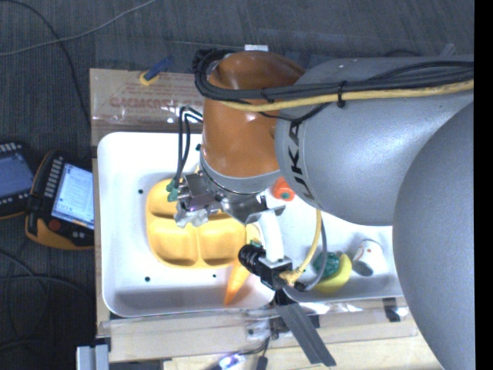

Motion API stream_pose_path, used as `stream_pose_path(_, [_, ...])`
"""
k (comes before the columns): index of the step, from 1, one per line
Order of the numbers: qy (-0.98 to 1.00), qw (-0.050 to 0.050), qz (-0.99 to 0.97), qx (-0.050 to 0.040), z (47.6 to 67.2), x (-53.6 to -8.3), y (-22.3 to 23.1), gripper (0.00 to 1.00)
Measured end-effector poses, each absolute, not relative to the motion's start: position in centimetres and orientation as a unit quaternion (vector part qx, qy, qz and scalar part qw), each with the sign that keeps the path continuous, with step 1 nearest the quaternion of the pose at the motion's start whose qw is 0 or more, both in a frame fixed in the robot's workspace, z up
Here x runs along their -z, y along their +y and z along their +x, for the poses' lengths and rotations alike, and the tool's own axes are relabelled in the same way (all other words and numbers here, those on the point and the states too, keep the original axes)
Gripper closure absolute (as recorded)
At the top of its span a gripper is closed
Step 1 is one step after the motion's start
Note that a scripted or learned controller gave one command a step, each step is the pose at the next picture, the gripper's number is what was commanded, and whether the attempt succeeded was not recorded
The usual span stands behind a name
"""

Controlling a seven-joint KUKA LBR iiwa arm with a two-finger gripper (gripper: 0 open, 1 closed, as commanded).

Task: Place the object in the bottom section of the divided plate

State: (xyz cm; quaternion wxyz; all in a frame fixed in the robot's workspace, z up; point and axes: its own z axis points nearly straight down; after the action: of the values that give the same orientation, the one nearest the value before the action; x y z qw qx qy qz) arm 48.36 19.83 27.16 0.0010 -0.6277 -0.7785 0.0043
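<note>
At near edge of white bin (123,284), orange cone-shaped object (236,285) lay just beside yellow divided plate (181,241), outside it. Farther: gripper (196,205) hung over plate; open or closed, could not tell. Judged grasp pending; next move needs shift nearward onto object.

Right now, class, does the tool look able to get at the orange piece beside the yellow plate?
Probably yes. The tool hangs over the yellow plate, and the orange piece lies just off the plate's edge in the same white bin, nothing stacked on it.
</note>
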Motion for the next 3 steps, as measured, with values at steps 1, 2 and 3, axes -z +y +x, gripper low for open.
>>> stream_pose_path(1, [-0.848,0.003,-0.529,-0.0034,51.5,-16.5,21.2,1.00])
stream_pose_path(2, [-0.879,0.003,-0.476,-0.0020,55.7,-20.9,20.0,1.00])
stream_pose_path(3, [-0.890,0.002,-0.455,-0.0029,52.1,-21.4,12.8,1.00])
